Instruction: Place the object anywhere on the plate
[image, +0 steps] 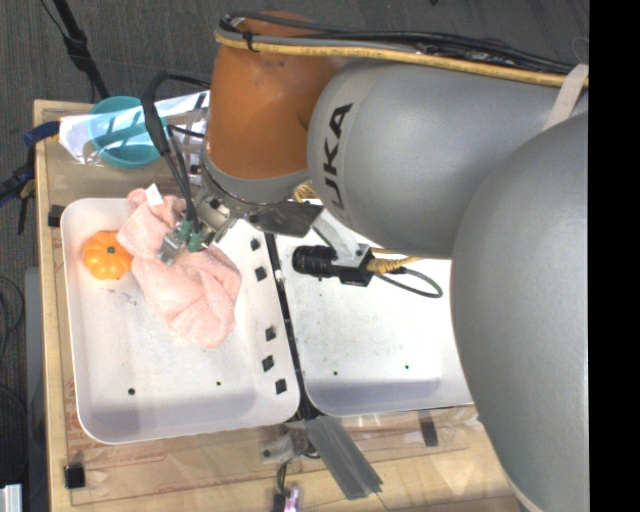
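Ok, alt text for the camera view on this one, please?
The grey arm's gripper is down on a pink cloth in the left white bin, beside a small orange pumpkin. A teal plate lies beyond the bin.

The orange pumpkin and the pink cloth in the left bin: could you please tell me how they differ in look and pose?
The orange pumpkin is small, round and compact; the pink cloth is much larger, limp and crumpled, spread across the bin floor. The pumpkin sits apart from the gripper, which is down at the cloth. Both lie in the left bin, touching or nearly so.
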